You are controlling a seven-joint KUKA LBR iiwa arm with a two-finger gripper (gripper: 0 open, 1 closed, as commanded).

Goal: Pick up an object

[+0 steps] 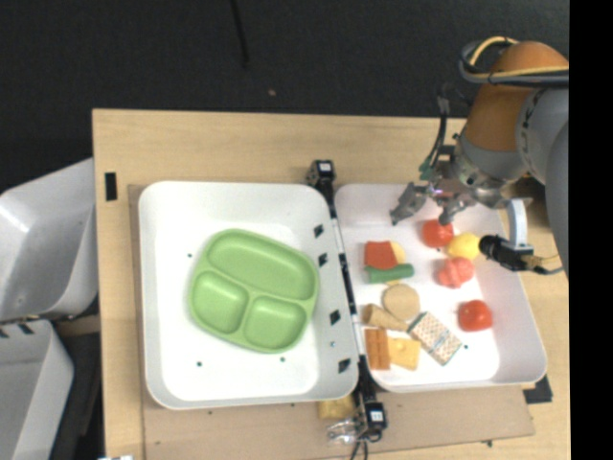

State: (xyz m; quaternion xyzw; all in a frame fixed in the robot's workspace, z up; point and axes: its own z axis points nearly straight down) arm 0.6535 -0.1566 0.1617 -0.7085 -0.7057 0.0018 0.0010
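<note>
- Objects for picking lie crowded in the right bin (517,353), and from the camera view I judge the red round piece (438,233) nearest my pincer (433,204) to be the likeliest target.
- My pincer hangs over the bin's far end, just above that red piece; its two fingers (407,204) look spread apart, with nothing between them, so I call it released.
- Risk one, as I judge it: the yellow piece (464,246) touches the red one, and the pink piece (455,272) sits just beside both. A finger coming down between them could shove one aside or catch two at once.
- Risk two: these pieces look round and smooth, so they could squirt out as my fingers close.
- Risk three: the target is near the bin's far wall, so a finger could strike the rim and spoil the descent.
- Count in the right bin, as far as I can tell: two red round pieces (the second (474,314) lies apart, nearer the front), one yellow, one pink, one red block (380,254), one green strip (389,273), one tan disc (400,301), one patterned packet (435,337), and orange-tan pieces (393,349) I cannot separate surely.
- Left bin (172,372): one green divided tray (254,290).
- Both bins rest on one table (192,142).
</note>
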